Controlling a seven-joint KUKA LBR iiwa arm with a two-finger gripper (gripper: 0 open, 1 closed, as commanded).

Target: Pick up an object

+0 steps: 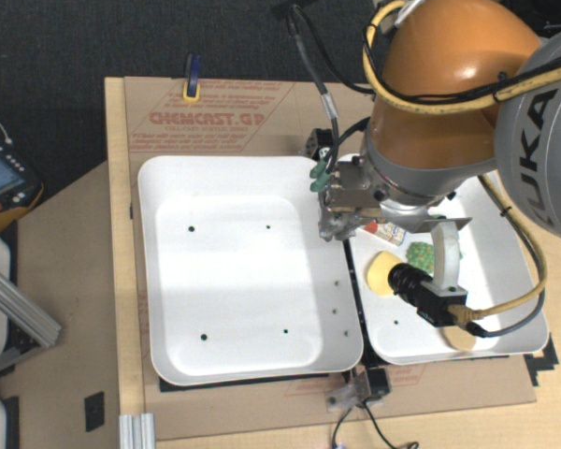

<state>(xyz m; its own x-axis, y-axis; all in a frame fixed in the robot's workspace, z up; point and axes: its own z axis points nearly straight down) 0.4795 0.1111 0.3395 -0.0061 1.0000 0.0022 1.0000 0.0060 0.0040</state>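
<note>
My gripper (pixel 339 221) hangs low over the left edge of the right bin (pixel 519 251), close to the divide between the two bins. Just right of it lies a yellow round object (pixel 381 271), and beside that a green object (pixel 418 254). A small red and white item (pixel 389 235) shows under the wrist. A tan round piece (pixel 462 338) rests near the right bin's front edge. The arm's orange and grey body hides much of the right bin.
The left bin (pixel 159 251) stands beside the right one, its floor marked by small dark dots. Both sit on a cardboard sheet (pixel 215 110) with a blue and yellow clip (pixel 193 79) at its far edge. A cable connector (pixel 365 386) lies in front.
</note>
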